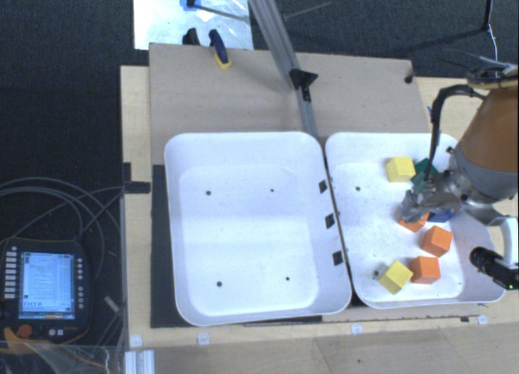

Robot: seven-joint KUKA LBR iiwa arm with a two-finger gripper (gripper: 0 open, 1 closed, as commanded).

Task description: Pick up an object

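Observation:
My gripper (415, 204) is low in the right bin (361, 283), reaching in from the right. It hangs right over an orange block (411, 223), of which only the lower edge shows under it. A yellow block (400, 169) lies just behind the gripper, with a small green piece (423, 170) beside it. In front of the gripper sit a second orange block (436, 239), a third orange block (425, 268) and another yellow block (396, 276). Whether anything is held between the gripper's tips is hidden by its body.
The left bin (186, 202) stands beside the right one, joined by dark clips (330, 220). A grey pole (276, 32) slants over the bench's back. A teach pendant (45, 287) and cables lie on the floor at left.

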